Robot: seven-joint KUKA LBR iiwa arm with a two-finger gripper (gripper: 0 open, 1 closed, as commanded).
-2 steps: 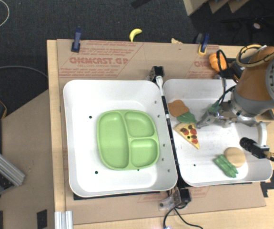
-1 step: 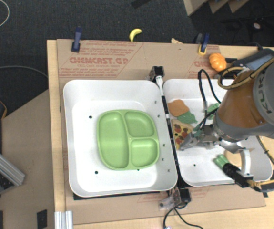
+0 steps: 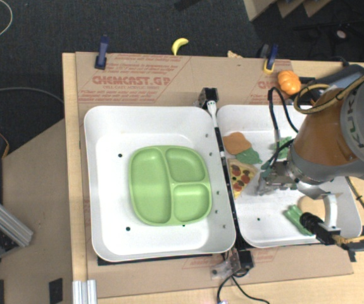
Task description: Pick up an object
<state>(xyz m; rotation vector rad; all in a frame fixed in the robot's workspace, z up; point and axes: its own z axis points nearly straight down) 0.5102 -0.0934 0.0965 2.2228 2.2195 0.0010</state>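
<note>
Camera view: arm low in right bin, grasp unconfirmed

Camera view has the arm reaching in from the right and sitting low over the right bin. You can see the gripper near the bin's middle, just right of the small cluster of toy food. Whether the jaws are spread or closed you cannot tell; the wrist body hides them from above.

Candidate objects, all in the right bin:
- brown flat piece, upper left of the bin
- green leaf-like piece, touching the brown one
- pizza-slice toy, just beside the bin's left wall and closest to the gripper
- green piece near the front, partly under the cabling

The left bin holds a green divided plate, well apart from the arm.

Risks, as judgement:
- The pieces near the gripper lie flat and thin, so the jaws may close above one and come away with nothing.
- The brown and leaf pieces overlap; a descent there could drag both or flick one aside.
- The pizza slice sits close to the wall, so one jaw could strike the rim.
- The loose cable hangs near the wrist and could snag on a lift.
</note>
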